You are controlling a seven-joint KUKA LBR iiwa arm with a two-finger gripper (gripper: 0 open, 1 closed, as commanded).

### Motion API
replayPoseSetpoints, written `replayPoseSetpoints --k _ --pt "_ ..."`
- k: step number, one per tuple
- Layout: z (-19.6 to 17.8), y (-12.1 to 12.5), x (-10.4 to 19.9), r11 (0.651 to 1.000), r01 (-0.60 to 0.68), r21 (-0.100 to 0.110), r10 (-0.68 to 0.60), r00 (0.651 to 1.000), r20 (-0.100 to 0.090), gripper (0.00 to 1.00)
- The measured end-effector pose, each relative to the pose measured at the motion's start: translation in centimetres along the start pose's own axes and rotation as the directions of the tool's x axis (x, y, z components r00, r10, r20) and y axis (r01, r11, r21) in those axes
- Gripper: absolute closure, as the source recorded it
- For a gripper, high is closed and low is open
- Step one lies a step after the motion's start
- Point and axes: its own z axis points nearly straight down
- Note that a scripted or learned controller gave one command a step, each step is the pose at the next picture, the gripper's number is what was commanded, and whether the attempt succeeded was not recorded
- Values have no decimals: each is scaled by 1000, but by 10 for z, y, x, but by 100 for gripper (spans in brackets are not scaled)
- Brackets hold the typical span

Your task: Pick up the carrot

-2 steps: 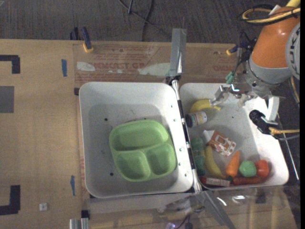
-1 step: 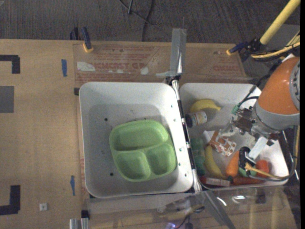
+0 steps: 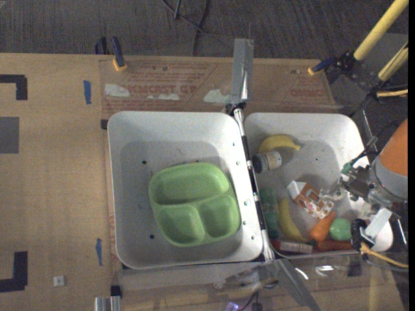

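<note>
The short orange carrot (image 3: 322,227) is lying at about five o'clock in the right-hand shallow white plastic bin (image 3: 350,127), tilted so that its upper end is pointing toward one o'clock. A rounded bright green thing (image 3: 340,228) is sitting just beside the carrot at its three o'clock, and a dark red elongated thing (image 3: 334,245) is lying close under both, along the bin's six o'clock wall. A white packet with orange-red print (image 3: 310,200) is resting near the bin's middle, at the carrot's eleven o'clock. A yellow banana (image 3: 288,219) is lying at seven o'clock in the bin, near the carrot's nine o'clock side, and a second curved yellow banana (image 3: 279,142) is lying at eleven o'clock, with a small pale bottle with a dark cap (image 3: 268,161) on its side just below it. The grey metal two-finger gripper (image 3: 354,183) is hanging over the bin's three o'clock edge, at the carrot's one o'clock and apart from it; whether it is spread or closed I cannot tell, and nothing is showing in its grasp. The left-hand shallow white plastic bin (image 3: 130,135) is holding a light green plastic three-compartment tray (image 3: 193,203) near its centre.
</note>
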Motion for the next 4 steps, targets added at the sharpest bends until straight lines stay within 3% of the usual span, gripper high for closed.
replayPoseSetpoints --k 1,2,4 --pt "-8 8 -18 997 79 11 -79 997 -1 0" --pt "8 -7 24 989 143 -37 -142 990 8 0" --pt "9 4 12 986 164 -29 -165 986 -8 0"
